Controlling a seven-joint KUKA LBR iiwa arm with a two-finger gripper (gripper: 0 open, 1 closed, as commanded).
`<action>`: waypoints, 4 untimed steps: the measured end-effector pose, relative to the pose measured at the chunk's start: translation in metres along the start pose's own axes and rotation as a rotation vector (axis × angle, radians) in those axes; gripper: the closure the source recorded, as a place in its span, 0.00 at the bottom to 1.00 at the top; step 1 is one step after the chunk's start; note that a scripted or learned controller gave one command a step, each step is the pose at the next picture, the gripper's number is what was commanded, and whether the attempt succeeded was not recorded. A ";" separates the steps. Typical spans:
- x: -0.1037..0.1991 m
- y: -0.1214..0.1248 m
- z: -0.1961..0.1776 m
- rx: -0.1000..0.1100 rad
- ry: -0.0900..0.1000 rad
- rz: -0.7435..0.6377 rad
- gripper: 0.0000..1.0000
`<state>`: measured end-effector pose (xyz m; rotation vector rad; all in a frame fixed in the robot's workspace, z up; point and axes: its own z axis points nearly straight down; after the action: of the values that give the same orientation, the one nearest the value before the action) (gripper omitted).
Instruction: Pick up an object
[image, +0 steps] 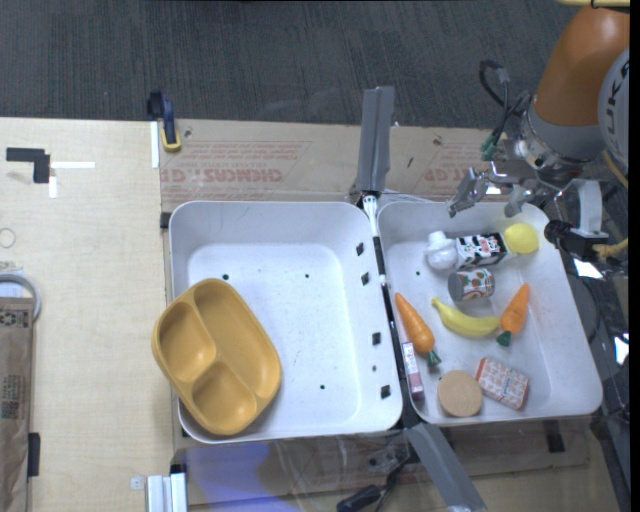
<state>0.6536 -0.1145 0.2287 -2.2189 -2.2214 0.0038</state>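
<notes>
Risk of a fumbled grab: can (472, 285) crowded by bottle (480, 246), lemon (520, 238), banana (465, 319) and two carrots (415, 325), so likely to nudge neighbours. Gripper (492, 192) poised above the right bin's (570, 400) far rim, beyond the can, tilted downward from the right, fingers spread, grasping nothing.

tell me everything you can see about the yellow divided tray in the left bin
The yellow divided tray is a rounded, oblong dish of what looks like matte mustard-yellow plastic, with raised ridges splitting it into three compartments, all bare. It lies open side up, angled diagonally, in the near-left corner of the left white bin. Its left edge rides up over the bin's wall, so it sits slightly tilted. It looks intact.
</notes>
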 end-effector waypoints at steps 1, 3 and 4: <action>0.020 -0.072 0.138 -0.001 0.001 -0.202 0.00; -0.042 -0.088 0.117 -0.001 0.001 -0.421 0.00; -0.079 -0.039 0.053 -0.005 -0.002 -0.546 0.00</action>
<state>0.6149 -0.1940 0.1759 -1.5391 -2.7413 -0.0009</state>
